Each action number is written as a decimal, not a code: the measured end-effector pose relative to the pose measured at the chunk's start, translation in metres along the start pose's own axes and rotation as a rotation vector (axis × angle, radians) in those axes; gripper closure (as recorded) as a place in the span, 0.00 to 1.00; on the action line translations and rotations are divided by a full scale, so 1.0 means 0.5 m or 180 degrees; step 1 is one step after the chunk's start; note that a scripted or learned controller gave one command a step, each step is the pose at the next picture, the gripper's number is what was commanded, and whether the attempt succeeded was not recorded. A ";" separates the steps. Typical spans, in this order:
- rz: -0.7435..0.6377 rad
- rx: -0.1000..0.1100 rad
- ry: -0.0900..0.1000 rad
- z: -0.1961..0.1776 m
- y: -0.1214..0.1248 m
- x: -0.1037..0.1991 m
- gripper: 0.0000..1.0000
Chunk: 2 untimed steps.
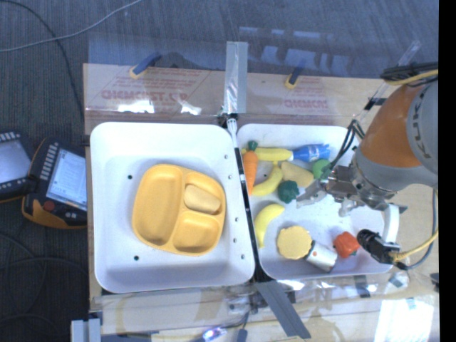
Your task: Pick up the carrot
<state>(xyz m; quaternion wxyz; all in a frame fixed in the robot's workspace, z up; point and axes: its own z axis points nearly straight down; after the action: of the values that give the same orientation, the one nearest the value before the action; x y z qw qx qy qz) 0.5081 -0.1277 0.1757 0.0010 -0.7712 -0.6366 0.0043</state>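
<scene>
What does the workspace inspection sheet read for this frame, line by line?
Surface: two shallow white bins, left bin and right bin, side by side on bench.
Job's things: small orange carrot lies by right bin's left wall, untouched.
Clutter: yellow divided plate in left bin; yellow bananas, blue bottle, round yellow disc in right.
Grippers: gripper over right bin, apart from carrot.
Cables: black cable on floor.
Surroundings: handheld pendant left of bench.

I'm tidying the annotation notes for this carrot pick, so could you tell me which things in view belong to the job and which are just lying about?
Belongs to the job:
- carrot, by the right bin's left wall
- gripper, over the right bin

Just lying about:
- two bananas
- blue bottle
- green piece
- round yellow disc
- yellow divided plate in the left bin
</scene>
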 end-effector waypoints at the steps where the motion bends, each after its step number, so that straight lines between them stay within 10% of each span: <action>1: -0.0848 -0.0051 0.0008 0.171 -0.039 0.047 0.00; 2: 0.0449 -0.0013 0.0004 -0.073 0.046 -0.002 0.00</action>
<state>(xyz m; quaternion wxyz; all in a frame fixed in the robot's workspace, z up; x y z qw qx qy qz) 0.5308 -0.1327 0.2119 -0.0005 -0.8142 -0.5806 0.0026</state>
